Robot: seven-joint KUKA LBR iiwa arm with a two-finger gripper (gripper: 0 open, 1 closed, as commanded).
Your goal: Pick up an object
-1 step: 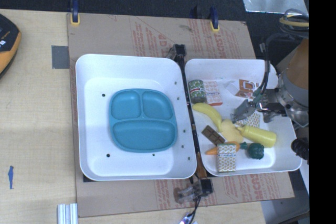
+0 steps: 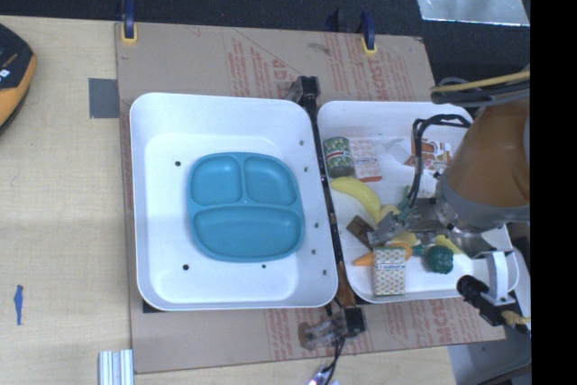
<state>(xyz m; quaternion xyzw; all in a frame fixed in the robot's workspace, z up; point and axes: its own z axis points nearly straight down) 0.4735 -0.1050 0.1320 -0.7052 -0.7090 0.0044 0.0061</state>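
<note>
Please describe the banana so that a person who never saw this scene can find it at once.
Look in the right bin, the crowded one beside the bin holding the blue plate. Near its left wall, just below the green can, lies the banana: the only long, curved, plain yellow thing there.

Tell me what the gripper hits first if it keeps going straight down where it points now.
Probably the yellow banana beside the gripper in the right bin; depth is unclear.

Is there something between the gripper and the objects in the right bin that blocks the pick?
Nothing visible blocks it. The gripper is down in the right bin, among the clutter, beside the banana and just above the small box. The arm hides some of the bin.
</note>
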